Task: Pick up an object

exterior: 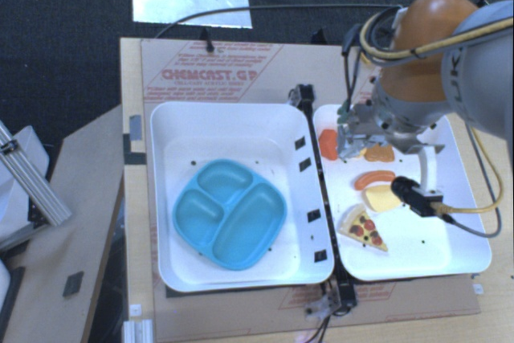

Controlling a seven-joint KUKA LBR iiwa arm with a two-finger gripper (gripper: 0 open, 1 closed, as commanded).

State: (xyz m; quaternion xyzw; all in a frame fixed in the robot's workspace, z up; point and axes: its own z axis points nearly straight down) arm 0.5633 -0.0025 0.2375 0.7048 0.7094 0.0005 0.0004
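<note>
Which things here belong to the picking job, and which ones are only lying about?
Job:
- gripper, over the right bin
- red-orange piece
- sausage
- pizza slice
- yellow piece

Lying about:
- blue divided plate in the left bin
- cardboard sheet

The bench (pixel 96 173) bears two white bins touching side by side: the left bin (pixel 233 120) at nine o'clock, the right bin (pixel 450 253) at three; apparently a printed sheet (pixel 210 70) lies beneath them.
</note>
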